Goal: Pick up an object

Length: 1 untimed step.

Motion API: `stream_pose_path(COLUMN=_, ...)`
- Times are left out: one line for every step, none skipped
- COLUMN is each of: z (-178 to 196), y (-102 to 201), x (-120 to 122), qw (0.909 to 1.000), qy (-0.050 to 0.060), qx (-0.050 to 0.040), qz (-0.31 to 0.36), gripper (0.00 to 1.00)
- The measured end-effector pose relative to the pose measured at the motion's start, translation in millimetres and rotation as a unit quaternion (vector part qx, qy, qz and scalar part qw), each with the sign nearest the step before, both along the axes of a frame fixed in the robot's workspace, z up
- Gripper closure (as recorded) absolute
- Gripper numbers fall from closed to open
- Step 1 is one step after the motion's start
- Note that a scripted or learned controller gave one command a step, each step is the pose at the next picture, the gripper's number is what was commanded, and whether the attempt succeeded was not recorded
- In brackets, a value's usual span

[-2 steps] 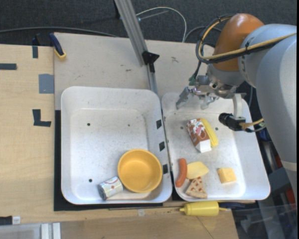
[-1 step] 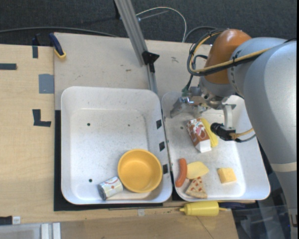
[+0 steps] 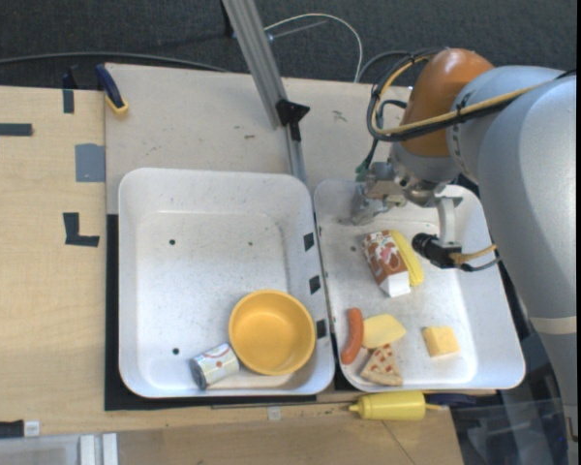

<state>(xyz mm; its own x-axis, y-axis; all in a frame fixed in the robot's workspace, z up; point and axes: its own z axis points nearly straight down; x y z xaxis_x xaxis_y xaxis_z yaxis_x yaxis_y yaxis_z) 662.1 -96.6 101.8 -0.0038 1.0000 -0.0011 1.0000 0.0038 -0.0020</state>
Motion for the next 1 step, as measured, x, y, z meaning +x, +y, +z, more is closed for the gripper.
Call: stream_pose_path(z=47.0, y=1.2, x=-7.9, qw=1.0000, qy=-0.002, qx=0.0005, qz=-0.001, gripper=1.00)
